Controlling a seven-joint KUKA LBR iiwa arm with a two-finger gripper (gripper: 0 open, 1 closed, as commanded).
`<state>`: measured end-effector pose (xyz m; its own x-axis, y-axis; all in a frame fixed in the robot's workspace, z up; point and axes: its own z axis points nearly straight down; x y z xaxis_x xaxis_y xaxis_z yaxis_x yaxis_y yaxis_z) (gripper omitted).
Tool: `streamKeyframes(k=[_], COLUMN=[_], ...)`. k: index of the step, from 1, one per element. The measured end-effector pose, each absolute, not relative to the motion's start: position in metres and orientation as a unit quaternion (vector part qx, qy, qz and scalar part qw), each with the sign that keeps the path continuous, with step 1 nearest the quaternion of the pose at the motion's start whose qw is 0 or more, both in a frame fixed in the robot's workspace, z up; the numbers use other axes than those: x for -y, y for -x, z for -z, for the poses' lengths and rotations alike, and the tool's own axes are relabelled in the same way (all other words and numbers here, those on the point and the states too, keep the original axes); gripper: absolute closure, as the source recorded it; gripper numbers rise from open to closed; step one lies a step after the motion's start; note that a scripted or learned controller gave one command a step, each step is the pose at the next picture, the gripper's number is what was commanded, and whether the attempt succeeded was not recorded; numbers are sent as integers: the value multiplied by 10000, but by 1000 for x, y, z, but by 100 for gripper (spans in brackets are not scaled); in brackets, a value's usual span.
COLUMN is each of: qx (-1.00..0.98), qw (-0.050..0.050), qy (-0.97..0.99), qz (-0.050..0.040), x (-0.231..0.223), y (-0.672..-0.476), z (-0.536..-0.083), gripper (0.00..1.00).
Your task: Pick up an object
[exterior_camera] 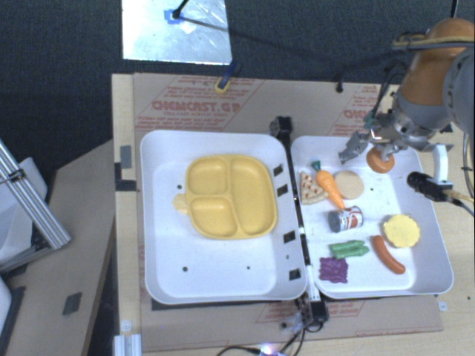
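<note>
Leftward, the yellow divided plate (225, 197) sits in the left bin (159, 273). Over in the right bin (430, 273) lie a pizza slice (311, 189), carrot (329, 187), round biscuit (349, 185), small can (346, 219), green bean pod (349, 249), purple grapes (333, 270), sausage (389, 255) and yellow corn piece (401, 231). My arm (434, 69) bends down from the right; my gripper (375, 148) hangs at the bin's far edge, just above an orange fruit (381, 162). I cannot tell how my jaws stand.
</note>
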<state>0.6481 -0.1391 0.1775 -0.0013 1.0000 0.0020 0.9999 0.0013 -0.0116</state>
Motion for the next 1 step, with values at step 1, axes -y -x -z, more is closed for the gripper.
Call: streamKeyframes(k=[1], qx=[7083], qw=[-4], qy=[7059], qz=[5], x=[139], y=[-651], z=[-186], gripper=[0])
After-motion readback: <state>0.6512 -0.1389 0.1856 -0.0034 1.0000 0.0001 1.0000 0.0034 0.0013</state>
